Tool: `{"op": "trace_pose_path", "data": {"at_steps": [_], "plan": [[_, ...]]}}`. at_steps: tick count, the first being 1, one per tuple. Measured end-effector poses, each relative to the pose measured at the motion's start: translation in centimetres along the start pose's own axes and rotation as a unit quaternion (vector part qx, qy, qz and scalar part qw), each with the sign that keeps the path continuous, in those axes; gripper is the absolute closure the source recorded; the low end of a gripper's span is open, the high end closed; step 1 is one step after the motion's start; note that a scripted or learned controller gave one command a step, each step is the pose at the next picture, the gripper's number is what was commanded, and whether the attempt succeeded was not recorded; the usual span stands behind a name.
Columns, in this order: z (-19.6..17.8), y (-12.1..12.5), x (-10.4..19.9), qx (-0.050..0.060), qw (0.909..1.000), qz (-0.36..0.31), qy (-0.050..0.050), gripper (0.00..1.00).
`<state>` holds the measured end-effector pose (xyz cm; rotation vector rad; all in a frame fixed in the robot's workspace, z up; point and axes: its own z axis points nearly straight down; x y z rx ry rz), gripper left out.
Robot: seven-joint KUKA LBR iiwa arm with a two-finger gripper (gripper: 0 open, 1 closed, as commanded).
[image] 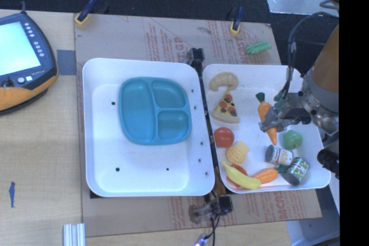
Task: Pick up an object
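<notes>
camera view: glossy plastic carrot (267,117), tapered

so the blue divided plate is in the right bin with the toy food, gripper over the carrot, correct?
Not quite. The blue divided plate lies in the left bin, apart from the toy food, which is in the right bin. The gripper is indeed over the carrot, as the camera view shows.

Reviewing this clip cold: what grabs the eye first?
The blue divided plate lying alone in the left bin. Then the right bin, crowded with toy food: croissant, pizza slice, tomato, banana. The gripper sits over a carrot there.
</notes>
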<state>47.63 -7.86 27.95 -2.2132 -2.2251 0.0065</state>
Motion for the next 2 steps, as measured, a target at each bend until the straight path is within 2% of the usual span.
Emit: {"op": "trace_pose_path", "data": {"at_steps": [1, 2], "plan": [[-0.18, 0.05, 1.41, -0.001, 1.0000, -0.001, 0.000, 1.00], [-0.06, 0.00, 0.51, 0.000, 1.0000, 0.000, 0.000, 1.00]]}}
